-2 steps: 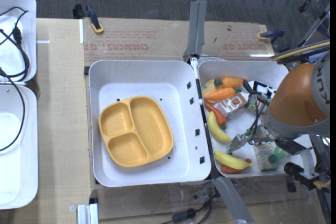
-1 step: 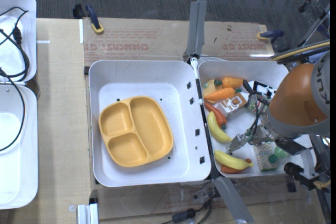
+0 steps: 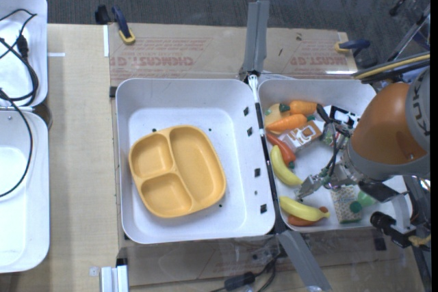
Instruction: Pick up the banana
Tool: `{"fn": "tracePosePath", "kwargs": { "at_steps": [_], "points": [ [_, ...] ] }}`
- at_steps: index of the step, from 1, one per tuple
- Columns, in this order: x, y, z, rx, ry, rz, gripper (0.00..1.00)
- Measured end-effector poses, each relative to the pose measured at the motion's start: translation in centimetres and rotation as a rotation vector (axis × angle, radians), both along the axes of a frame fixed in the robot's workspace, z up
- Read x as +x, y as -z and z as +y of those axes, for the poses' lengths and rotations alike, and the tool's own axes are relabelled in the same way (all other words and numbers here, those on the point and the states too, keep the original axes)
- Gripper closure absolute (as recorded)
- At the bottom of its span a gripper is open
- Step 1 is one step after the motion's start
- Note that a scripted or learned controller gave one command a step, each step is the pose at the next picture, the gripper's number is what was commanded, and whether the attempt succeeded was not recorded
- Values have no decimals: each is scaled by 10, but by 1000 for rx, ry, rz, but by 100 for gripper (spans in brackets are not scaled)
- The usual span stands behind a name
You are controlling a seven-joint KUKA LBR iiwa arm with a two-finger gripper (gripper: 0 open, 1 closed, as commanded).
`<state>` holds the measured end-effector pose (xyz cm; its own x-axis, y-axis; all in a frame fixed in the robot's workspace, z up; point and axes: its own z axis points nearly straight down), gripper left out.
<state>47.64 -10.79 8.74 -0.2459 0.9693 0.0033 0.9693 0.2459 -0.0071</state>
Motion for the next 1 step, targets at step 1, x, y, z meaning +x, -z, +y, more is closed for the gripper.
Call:
{"fn": "tracePosePath", "kwargs": {
  "at_steps": [1],
  "points": [
    [23, -101, 42, -2, -67, -2, 0]
  ]
}}
